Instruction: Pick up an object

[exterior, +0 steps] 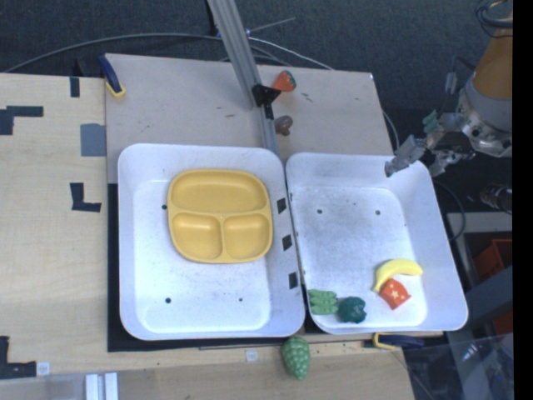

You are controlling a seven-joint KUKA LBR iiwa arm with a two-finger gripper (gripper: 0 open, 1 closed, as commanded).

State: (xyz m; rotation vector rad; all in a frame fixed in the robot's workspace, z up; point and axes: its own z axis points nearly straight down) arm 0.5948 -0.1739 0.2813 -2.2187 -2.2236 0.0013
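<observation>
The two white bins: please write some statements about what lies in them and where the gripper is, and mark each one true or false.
1. The yellow divided plate lies in the left bin. True.
2. The yellow banana lies in the left bin. False: it lies in the right bin, near its lower right corner.
3. The red block touches the banana. True.
4. The gripper is down among the toys. False: it is by the right bin's upper right corner, far from them.
5. The green grapes lie outside both bins. True.
</observation>
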